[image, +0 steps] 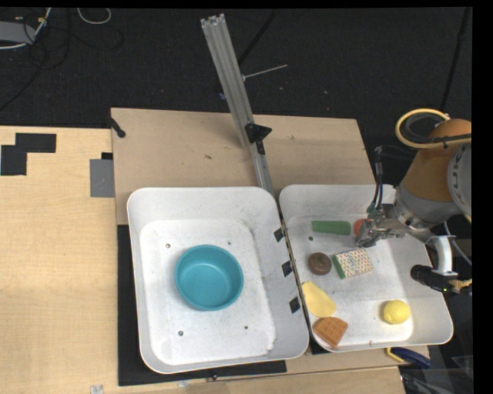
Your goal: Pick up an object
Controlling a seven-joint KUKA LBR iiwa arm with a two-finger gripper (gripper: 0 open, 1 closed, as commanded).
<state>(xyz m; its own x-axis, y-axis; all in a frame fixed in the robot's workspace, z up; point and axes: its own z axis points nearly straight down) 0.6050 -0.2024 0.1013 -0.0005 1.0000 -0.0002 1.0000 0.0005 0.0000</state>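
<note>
- Camera view showed me the gripper [368, 233] low in the right bin [431, 332], beside the patterned packet [353, 263] (my likely target).
- I couldn't tell its opening; nothing looked held.

This looks like a robotics lab: a plywood counter [308, 146] carries two shallow white bins [146, 208], with an aluminium rail [231, 77] rising behind them. Loose cables [46, 23] trail over dark carpet [347, 61], and the arm [439, 177] shows its orange band.
</note>
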